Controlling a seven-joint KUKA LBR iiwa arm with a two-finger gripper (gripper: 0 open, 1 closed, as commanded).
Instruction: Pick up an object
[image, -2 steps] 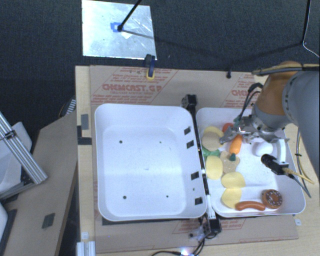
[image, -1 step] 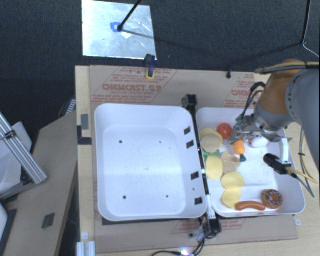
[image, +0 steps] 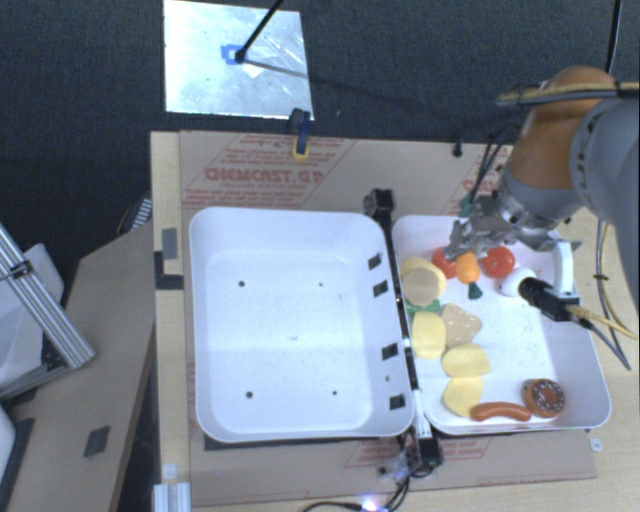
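Note:
My gripper (image: 466, 243) hangs over the back of the right bin (image: 585, 375), low above a cluster of toy food. Just under it sits an orange piece (image: 467, 267) with a small green bit (image: 474, 291) below it. A red piece (image: 444, 260) lies to its left and a red tomato (image: 499, 261) to its right. The view does not show anything held.
Further toy food fills the right bin: a pale round piece (image: 421, 283), a yellow-green piece (image: 428, 334), a tan biscuit (image: 461, 321), two yellow pieces (image: 466, 361), a sausage (image: 500, 410) and a chocolate donut (image: 544, 397). The left bin (image: 290, 410) adjoins it.

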